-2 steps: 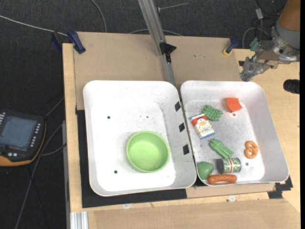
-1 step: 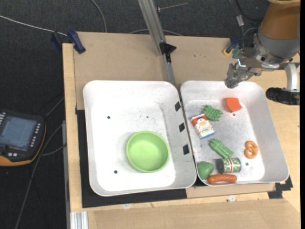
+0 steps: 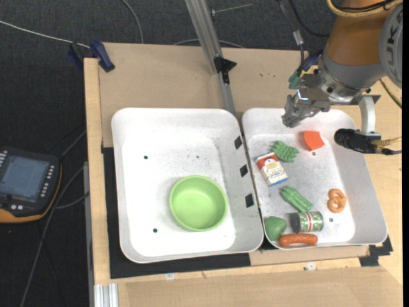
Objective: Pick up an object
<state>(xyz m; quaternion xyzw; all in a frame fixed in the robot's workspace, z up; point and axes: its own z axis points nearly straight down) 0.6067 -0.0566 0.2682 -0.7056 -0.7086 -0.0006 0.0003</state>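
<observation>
My gripper (image 3: 295, 116) hangs over the far edge of the right bin (image 3: 367, 190), its dark fingers close together with nothing visible between them. Just right of it lies an orange block (image 3: 312, 140). Below it sit a green leafy toy (image 3: 284, 151) and a red and white carton (image 3: 272, 169). Nearer the front lie a green pickle (image 3: 295, 198), a pretzel (image 3: 336, 200), a small can (image 3: 307, 222), a green wedge (image 3: 275, 227) and a red sausage (image 3: 298, 239).
The left bin (image 3: 137, 146) holds a light green bowl (image 3: 198, 203). A metal pole (image 3: 208, 31) slants over the bench behind the bins. A black cylinder (image 3: 358, 139) on the arm overhangs the right bin's far right side.
</observation>
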